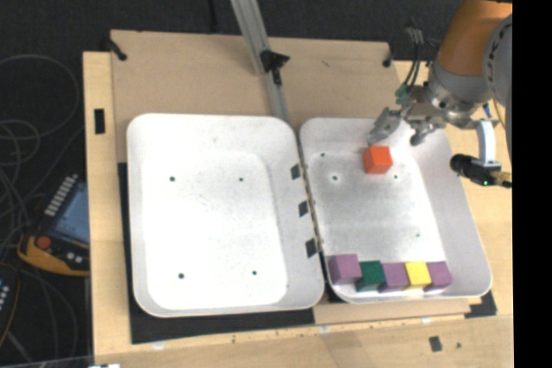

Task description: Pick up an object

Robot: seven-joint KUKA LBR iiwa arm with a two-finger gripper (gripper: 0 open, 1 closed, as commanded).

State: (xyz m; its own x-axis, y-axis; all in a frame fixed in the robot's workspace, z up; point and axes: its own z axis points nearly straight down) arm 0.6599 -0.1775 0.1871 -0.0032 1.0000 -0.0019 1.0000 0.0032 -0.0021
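Jaws [402, 127] hang spread apart above the far end of the right bin [448, 211], with nothing between them. An orange block [377, 159] sits on the bin floor just below and a bit to the left of them, not touching.

It looks like the reaching step: nothing is picked up yet. Next, the jaws would need to move over the orange block, go down around it, and squeeze.

Five more blocks [390, 273] stand in a row at the near end of this bin: purple, green, purple, yellow, purple. How high the jaws are is hard to tell from above. Part of the arm [470, 39] is cut off at the side.
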